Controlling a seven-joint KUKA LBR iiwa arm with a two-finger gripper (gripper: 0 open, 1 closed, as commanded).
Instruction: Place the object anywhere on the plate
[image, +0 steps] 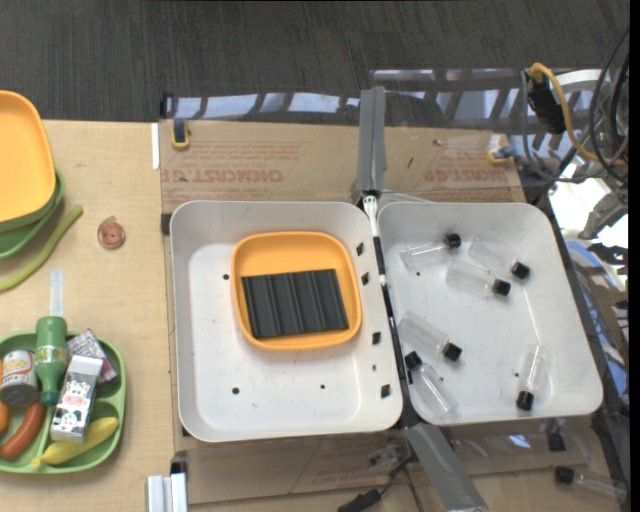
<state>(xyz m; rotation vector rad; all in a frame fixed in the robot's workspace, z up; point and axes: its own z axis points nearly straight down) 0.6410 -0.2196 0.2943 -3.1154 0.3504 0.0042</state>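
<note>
Orange plate (296, 250) lies in the left white bin (200, 400), toward that bin's 12 o'clock side, well inside its walls. A black ribbed mat (297, 303) lies flat on the plate and covers most of its floor, leaving the orange rim bare all round. How the tool stands cannot be told from this view. The right white bin (565, 375) sits at 3 o'clock from the plate, touching the left one along a shared edge. In it lie six clear vials (478, 280) with black caps, scattered on their sides and mostly apart. On the wooden surface (110, 300), at 8 o'clock from the plate, a green tray (110, 432) carries toy food. Stacked orange and green dishes (20, 160) sit at 10 o'clock, with a small pink round thing (111, 233) beside them. Flattened cardboard (270, 160) lies at 12 o'clock behind both bins
</note>
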